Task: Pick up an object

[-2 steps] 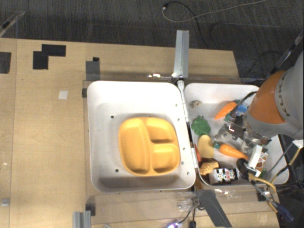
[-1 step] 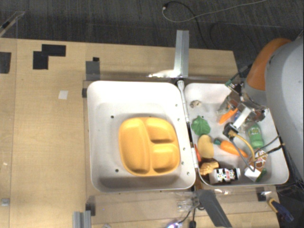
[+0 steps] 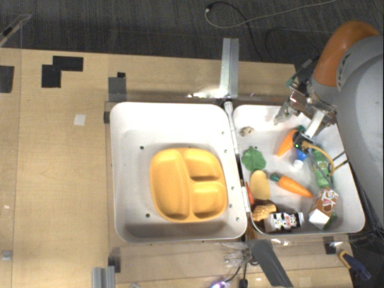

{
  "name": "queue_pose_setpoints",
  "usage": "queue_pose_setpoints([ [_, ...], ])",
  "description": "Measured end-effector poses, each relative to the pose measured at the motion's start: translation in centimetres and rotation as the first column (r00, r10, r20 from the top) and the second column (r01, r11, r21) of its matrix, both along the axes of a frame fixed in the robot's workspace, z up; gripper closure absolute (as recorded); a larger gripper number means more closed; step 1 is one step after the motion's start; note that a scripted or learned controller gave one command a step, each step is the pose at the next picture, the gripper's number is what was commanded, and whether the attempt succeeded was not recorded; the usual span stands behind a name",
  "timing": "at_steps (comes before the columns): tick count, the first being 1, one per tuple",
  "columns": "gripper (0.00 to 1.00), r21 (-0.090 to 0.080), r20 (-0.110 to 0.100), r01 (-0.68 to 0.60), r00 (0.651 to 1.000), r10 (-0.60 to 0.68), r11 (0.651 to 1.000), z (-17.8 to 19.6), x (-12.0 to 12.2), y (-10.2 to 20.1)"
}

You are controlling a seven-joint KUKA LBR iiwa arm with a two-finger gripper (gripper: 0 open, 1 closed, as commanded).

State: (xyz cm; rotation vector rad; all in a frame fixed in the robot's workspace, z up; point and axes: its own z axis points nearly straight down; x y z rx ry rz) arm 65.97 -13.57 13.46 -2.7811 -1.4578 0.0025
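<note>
Gripper point(image 3: 298, 117) sits at 12 o'clock in the right bin point(image 3: 264, 120), cluttered by wrist hardware; can't tell its state. Carrots point(image 3: 287, 141) point(image 3: 292, 185) lie just below, mid-bin. Toys crowd the bin's 6 o'clock edge; carton point(image 3: 283, 221) label unreadable. Yellow tray point(image 3: 187, 183) fills the left bin point(image 3: 129, 161).

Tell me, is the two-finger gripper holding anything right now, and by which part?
Cannot be told. The two-finger gripper hangs over the right white bin, just above an orange toy carrot, but nothing is visibly clamped by it.
</note>
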Motion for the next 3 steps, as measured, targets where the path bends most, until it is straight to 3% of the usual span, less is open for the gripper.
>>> queue_pose_setpoints([
  [1, 0.00, 0.000, 0.001, -0.130, 0.992, 0.130, 0.992, 5.9, 1.0, 1.4],
  [2, 0.00, -0.001, 0.003, -0.239, 0.971, 0.239, 0.971, -2.6, 0.5, -3.3],
  [3, 0.00, -0.004, 0.007, -0.355, 0.935, 0.355, 0.935, -4.8, -0.5, -4.3],
])
